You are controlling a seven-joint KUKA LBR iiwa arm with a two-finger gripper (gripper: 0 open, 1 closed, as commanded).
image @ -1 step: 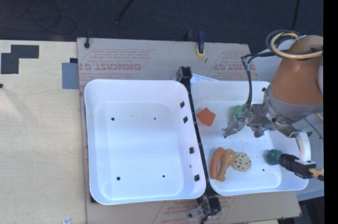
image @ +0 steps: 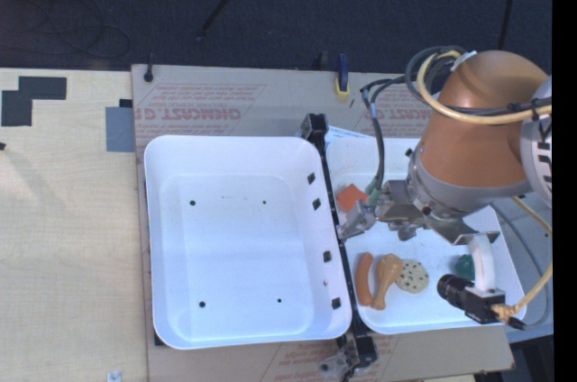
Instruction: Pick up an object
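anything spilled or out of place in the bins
Nothing stands out. The toy sausage, drumstick and cookie lie flat, side by side, inside the right-hand bin. An orange piece sits near that bin's left wall. None of them hangs over the rim.

right bin (image: 424, 315): upper right part covered by the arm (image: 478, 137).
orange object (image: 350, 194): centre right of frame, right side hidden behind the gripper (image: 353, 222); kind unclear.
green object (image: 464, 264): lower right, partly hidden, too small to identify.
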